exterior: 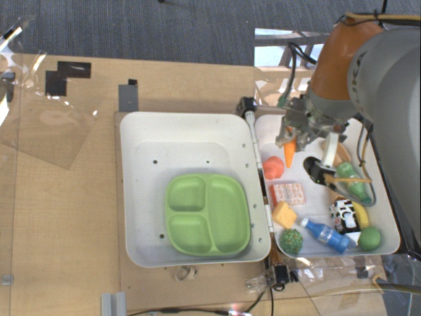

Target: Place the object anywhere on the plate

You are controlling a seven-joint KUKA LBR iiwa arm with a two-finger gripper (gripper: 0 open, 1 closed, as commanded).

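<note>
A green divided plate [208, 213] lies in the left white bin [141, 137], toward its front. My gripper [290, 139] hovers over the back left corner of the right bin [389, 232]. An orange carrot [289, 154] hangs point-down between its fingers, so it is shut on the carrot. The carrot sits just above a red round toy [273, 168], to the right of the wall between the two bins.
The right bin holds several toys: a pink checkered packet [288, 193], a yellow block [285, 214], broccoli [291, 241], a blue bottle [326, 235], a cow-patterned piece [342, 213], a banana [360, 217], a green ball [370, 237] and a green vegetable [353, 182].
</note>
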